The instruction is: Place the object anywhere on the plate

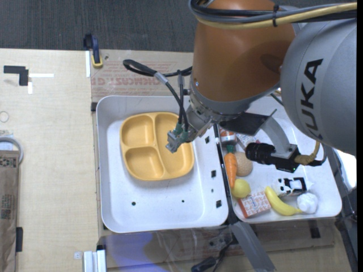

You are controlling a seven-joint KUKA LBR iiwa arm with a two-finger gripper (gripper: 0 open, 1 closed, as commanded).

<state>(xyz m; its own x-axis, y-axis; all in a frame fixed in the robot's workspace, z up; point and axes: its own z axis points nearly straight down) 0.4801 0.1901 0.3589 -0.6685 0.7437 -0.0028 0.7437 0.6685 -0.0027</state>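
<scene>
A yellow three-compartment plate (154,146) sits in the left bin (113,208) on the counter (45,180), and all three of its compartments look bare. The pincer (177,139) hangs over the plate's right edge, reaching in under the big orange wrist of the arm (244,44). Its tip is small and partly shadowed, so I cannot tell whether it is clenched, released, or carrying anything.

The candidate things lie in the right bin (332,208): a carrot (230,170) along the divider, a yellow lemon (241,188) just below it, a banana (281,203), a small red-and-white box (253,204), a white crumpled ball (308,203) and a black-and-white toy (292,185). Which one is meant, the pictures do not say.

Judging from the bare plate, the placing is not yet done. If the pincer does carry something small, what remains is to lower and let go over a compartment; if not, a pick from the right bin remains first.
</scene>
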